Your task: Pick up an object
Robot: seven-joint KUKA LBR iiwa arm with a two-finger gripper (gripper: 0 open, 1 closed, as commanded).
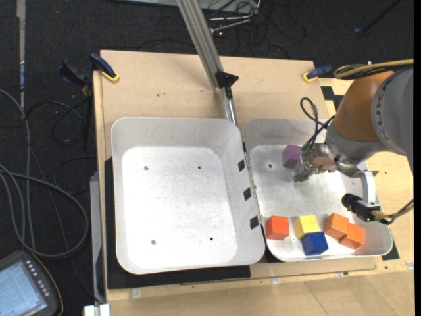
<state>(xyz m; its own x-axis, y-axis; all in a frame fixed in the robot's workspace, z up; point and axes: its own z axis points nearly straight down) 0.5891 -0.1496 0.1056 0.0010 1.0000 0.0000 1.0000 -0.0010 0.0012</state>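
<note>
A purple block (292, 155) lies in the upper part of the right bin (263, 140). My gripper (305, 170) is low over that bin, right beside the purple block on its right side; whether it touches the block I cannot tell. Along the bin's front edge sit an orange block (277, 226), a yellow block (306, 224), a blue block (315, 243) and two more orange blocks (339, 224) (354, 235) close together at the right.
The left bin (125, 176) stands beside the right one on the wooden bench (164, 84). A metal pole (200, 35) slants down to the gap between the bins. The arm's grey and orange wrist (371, 110) hangs over the right bin's far right corner.
</note>
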